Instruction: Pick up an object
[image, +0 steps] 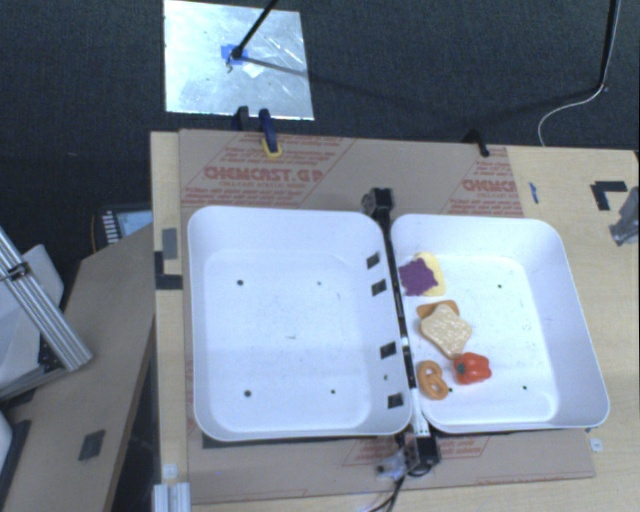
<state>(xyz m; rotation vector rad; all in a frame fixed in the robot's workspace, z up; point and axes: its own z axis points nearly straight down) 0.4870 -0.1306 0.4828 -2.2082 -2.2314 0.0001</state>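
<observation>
Several small toy foods lie along the left side of the right bin (530, 300). A purple piece on a yellow slab (420, 274) is furthest back. Below it rests a tan slice of bread (445, 328). A red pepper (472, 368) and a brown pretzel (432, 379) sit side by side nearest the front. A grey bit of my gripper (627, 216) pokes in at the right edge of the camera view, off beyond the right bin's far right corner and well away from the foods.
The left bin (290, 320) adjoins the right one, with black clips (380, 288) along the shared wall. A silver sheet (238, 58) lies behind the bench. A white cable (580, 95) trails at the back right. An aluminium rail (35, 305) slants at the left.
</observation>
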